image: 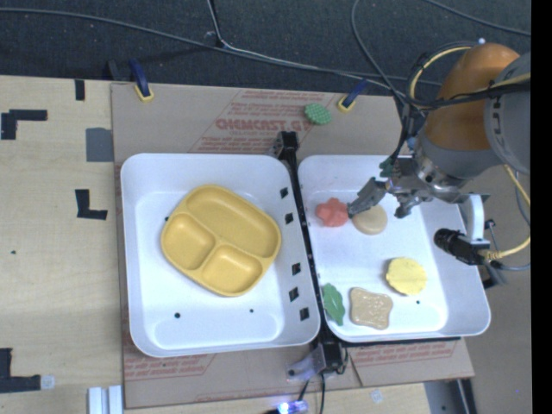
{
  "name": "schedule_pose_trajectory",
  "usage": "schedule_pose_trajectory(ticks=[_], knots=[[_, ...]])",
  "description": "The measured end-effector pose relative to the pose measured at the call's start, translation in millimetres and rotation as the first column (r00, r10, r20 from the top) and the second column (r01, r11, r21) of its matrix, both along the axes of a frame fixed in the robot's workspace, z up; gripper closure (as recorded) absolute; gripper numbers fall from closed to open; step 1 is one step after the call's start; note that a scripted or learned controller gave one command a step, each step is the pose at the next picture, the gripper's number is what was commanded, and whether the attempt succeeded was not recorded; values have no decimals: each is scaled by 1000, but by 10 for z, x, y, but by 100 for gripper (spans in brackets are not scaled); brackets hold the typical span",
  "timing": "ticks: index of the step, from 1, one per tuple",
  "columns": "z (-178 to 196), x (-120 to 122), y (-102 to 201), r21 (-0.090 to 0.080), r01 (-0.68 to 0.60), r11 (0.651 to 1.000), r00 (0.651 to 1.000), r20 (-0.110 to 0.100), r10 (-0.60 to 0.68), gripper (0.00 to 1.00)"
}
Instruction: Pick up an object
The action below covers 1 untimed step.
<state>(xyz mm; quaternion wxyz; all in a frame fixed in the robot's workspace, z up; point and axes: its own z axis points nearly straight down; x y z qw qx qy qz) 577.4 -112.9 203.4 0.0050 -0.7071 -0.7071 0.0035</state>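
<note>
My gripper (384, 202) hangs low over the right bin (457, 317), its two dark fingers spread apart, one at the left (364, 198) and one at the right (405, 205). A beige round piece (372, 222) lies just below and between them, apart from both. Right beside the left finger sits a red-pink lump (331, 213). Further toward the front of that bin lie a yellow round piece (405, 276), a tan toast-shaped piece (371, 309) and a green leaf-shaped piece (332, 301). Nothing is held.
The left bin (147, 317) holds a yellow divided plate (220, 240). A small green piece (318, 114) lies on the cardboard behind the bins. A black divider (297, 222) runs between the bins. Cables hang by the arm at the right.
</note>
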Motion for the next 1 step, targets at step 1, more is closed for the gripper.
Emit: schedule_pose_trajectory(ticks=[1], knots=[[49,25,1,-1,-2,1000,1000,10,2,0]])
